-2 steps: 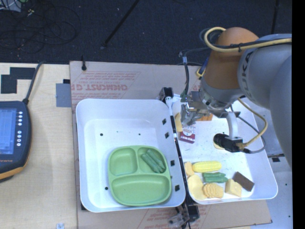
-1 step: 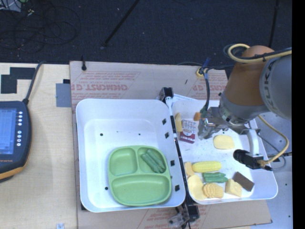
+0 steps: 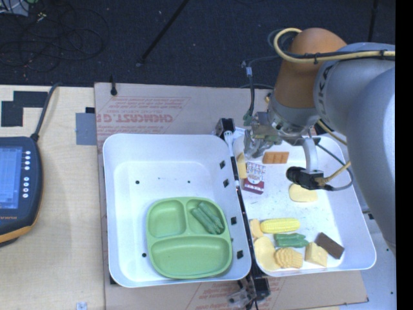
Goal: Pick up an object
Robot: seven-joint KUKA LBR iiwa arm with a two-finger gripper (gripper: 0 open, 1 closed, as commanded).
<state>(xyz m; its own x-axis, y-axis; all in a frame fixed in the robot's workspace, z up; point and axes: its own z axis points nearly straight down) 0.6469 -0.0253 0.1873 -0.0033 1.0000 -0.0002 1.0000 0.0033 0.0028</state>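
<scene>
My gripper (image 3: 257, 145) hangs low over the far left part of the right bin (image 3: 352, 205). Just in front of it lies a red and white packet (image 3: 255, 176), and to its right an orange cracker (image 3: 276, 157). A pale yellow piece (image 3: 303, 194) rests mid-bin. Along the near side lie a corn cob (image 3: 279, 225), a green bean pod (image 3: 290, 239), a brown bar (image 3: 330, 245), a cheese wedge (image 3: 315, 255), a ridged yellow cookie (image 3: 288, 258) and a round yellow slice (image 3: 263, 247). Nothing visibly hangs from the gripper.
The left bin (image 3: 129, 173) holds a green divided plate (image 3: 168, 221) with green pods (image 3: 207, 217) in one compartment. A tablet-like controller (image 3: 16, 183) lies on the bench at the far left. The arm's bulk covers the right bin's far right side.
</scene>
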